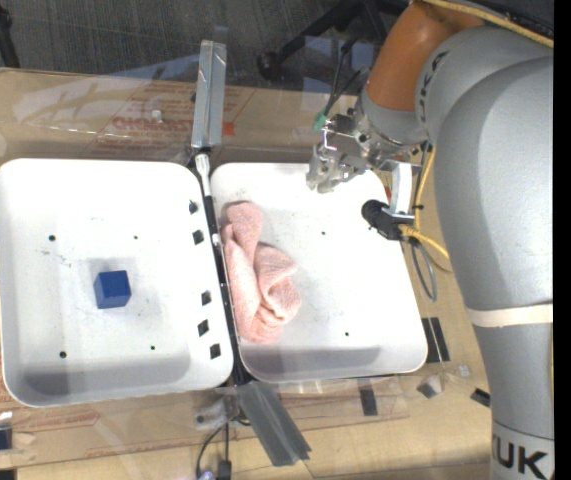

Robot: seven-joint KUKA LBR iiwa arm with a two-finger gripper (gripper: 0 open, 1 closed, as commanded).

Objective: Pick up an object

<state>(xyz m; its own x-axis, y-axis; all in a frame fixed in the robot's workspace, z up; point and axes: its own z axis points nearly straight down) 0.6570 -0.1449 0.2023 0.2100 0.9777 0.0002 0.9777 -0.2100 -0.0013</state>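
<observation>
On the bench, the left bin (pixel 25 183) holds a blue cube (pixel 112 288), the right bin (pixel 385 318) a pink cloth (pixel 258 283); jaws' state unclear

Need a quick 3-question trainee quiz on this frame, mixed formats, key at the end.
1. True or false: the blue cube lies in the left bin.
2. Multiple choice: the pink cloth in the right bin lies
A. against the wall next to the left bin
B. in the far right corner
C. draped over the near rim
3. Fill in: the gripper sits over the right bin's ____ edge, apart from the cloth.

Key: 1 true; 2 A; 3 far.
</observation>
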